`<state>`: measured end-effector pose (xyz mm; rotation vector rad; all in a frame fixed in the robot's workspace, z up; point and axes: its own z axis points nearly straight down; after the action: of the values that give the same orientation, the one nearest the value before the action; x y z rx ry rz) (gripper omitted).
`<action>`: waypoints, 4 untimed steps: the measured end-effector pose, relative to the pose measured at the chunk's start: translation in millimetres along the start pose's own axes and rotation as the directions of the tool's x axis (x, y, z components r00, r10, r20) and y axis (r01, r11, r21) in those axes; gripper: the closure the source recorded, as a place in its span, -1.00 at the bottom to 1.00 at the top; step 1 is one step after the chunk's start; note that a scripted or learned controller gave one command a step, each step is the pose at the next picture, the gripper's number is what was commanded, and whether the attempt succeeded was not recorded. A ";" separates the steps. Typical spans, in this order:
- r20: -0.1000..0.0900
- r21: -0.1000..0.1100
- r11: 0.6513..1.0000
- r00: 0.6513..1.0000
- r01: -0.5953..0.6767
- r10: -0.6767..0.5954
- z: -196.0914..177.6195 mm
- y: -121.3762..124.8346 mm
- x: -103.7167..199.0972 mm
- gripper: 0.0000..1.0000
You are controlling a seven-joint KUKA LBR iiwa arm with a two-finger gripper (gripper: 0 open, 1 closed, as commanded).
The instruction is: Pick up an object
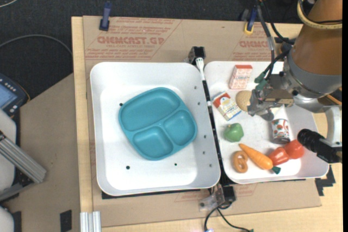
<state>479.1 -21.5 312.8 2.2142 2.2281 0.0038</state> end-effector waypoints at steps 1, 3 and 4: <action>0.000 0.007 1.000 1.000 -0.001 0.001 26.7 0.1 49.4 1.00; -0.001 0.008 1.000 1.000 -0.001 0.001 44.2 -3.0 108.4 1.00; -0.005 -0.012 1.000 1.000 0.002 -0.002 -69.5 2.2 158.3 1.00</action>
<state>480.2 136.7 382.5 2.2089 2.2264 0.0218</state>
